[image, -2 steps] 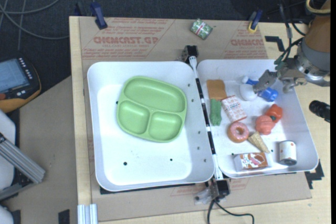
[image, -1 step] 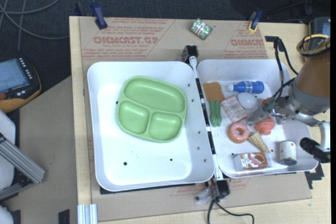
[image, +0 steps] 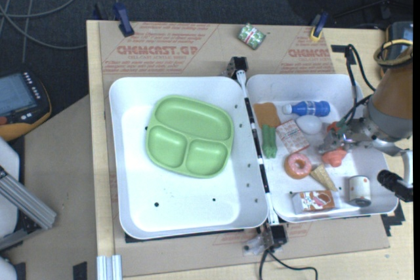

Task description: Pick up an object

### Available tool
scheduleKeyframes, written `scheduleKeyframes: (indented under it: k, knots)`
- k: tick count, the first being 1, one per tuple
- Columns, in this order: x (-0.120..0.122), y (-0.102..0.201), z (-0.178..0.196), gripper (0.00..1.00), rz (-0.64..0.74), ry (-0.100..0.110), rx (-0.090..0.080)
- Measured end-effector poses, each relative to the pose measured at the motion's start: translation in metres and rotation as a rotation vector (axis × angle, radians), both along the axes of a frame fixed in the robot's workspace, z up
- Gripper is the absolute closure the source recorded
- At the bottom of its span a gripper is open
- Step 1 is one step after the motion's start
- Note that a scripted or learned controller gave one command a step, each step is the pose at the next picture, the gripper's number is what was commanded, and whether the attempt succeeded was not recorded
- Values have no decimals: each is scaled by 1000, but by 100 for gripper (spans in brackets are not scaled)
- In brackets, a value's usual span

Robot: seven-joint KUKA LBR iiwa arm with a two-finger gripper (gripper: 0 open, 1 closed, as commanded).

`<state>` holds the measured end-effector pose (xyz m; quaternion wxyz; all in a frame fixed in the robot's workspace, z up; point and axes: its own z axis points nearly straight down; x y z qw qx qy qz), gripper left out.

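Camera view shows the gripper (image: 336, 139) low in the right bin (image: 341, 80), by a red toy (image: 335, 157); jaws unclear; descend straight, close gently

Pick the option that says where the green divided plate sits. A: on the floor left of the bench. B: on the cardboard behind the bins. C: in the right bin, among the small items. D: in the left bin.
D: the green plate lies flat inside the left bin, while the right bin has the small items, such as the blue bottle and the donut.
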<state>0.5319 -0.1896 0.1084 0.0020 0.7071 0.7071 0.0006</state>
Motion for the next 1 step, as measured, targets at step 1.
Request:
scheduleKeyframes:
  k: [1]
  knots:
    - [30,86,-18,100,2,-11,1]
